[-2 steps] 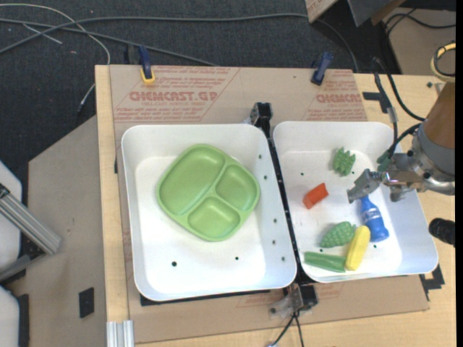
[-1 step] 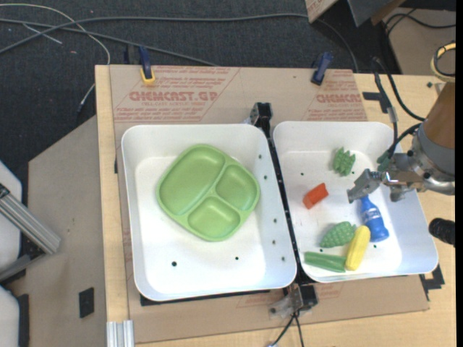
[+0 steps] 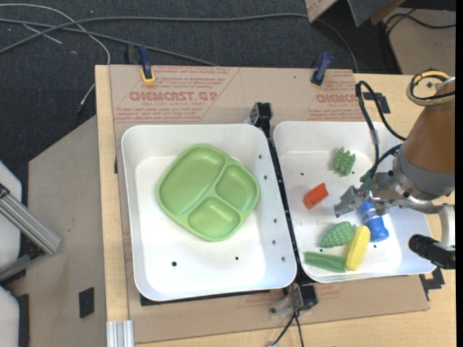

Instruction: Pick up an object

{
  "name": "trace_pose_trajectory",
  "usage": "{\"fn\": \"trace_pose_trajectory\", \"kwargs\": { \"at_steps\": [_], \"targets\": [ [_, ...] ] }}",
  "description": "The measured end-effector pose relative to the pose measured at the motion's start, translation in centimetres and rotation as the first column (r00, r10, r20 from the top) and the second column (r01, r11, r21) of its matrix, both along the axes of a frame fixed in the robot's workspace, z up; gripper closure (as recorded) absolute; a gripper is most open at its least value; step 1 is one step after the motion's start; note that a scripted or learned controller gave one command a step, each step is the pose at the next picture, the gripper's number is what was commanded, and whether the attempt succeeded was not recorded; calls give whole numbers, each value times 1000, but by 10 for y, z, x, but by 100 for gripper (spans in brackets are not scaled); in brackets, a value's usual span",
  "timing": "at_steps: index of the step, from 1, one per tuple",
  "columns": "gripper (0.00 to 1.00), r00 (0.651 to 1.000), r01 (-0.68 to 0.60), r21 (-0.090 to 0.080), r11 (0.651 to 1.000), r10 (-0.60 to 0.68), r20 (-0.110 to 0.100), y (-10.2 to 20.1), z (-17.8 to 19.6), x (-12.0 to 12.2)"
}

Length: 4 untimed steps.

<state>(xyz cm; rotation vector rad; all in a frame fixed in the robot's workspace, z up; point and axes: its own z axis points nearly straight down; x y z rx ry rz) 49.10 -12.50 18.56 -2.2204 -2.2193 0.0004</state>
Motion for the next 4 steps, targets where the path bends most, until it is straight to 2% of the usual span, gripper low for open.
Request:
{"fn": "trace_pose_trajectory", "kwargs": {
  "at_steps": [2, 3, 4],
  "targets": [
    [0, 1000, 0, 2, 1000, 0, -6, 1, -95, -1],
    [100, 1000, 1, 1, 1000, -1, 1, 1, -82, 0],
    [100, 1000, -1, -3, 1000, 1, 7, -2, -21, -6]
  ]
}}
